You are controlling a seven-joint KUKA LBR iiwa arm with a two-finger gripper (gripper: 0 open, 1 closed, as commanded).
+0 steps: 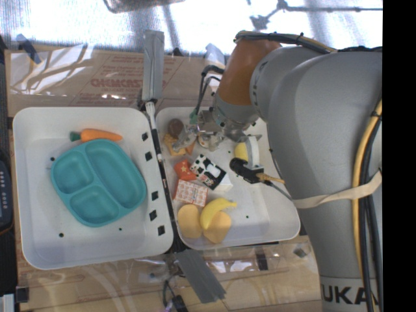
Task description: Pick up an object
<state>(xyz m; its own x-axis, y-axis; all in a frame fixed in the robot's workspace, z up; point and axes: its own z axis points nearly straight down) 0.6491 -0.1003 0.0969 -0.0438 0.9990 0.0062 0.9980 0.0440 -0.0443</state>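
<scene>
In the camera view the arm (312,109) reaches in from three o'clock. Its end effector (198,135) sits low over the right bin (276,223), toward that bin's eleven o'clock corner. Whether the end effector is spread or pressed together I cannot tell, because the wrist and its fittings hide it.

No object can be seen raised or carried, so I judge the pick not yet made. The approach looks done, and the grasp and the lift are left. The likeliest target is the brown piece (175,127), which lies in the right bin just beside the end effector at its nine o'clock.

At its six o'clock lie a red piece (184,170) and a cow-patterned block (208,169). A banana (218,208) lies farther on. In the left bin (26,174), well apart, a carrot (97,135) lies at twelve o'clock of a teal plate (97,181).
</scene>
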